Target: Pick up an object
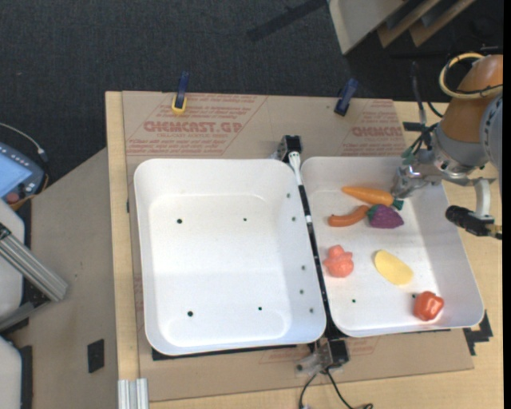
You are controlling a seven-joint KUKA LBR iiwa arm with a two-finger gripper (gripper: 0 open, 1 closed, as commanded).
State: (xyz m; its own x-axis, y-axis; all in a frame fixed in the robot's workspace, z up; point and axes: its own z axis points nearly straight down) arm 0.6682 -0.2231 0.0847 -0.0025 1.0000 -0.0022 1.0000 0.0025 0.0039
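Dark grey carpet [160,40] covers the floor around the tabletop [247,120], a brown sheet printed with red lettering. A yellow clamp [180,102] and a blue clamp [346,97] grip its far edge. Pale wooden furniture [399,20] stands in the upper right corner. At the left edge sit an aluminium rail [28,264] and a blue-lit device [16,172]. Lighting is even and soft.

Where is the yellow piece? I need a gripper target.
The yellow piece lies in the right bin, between the pink piece and red piece.
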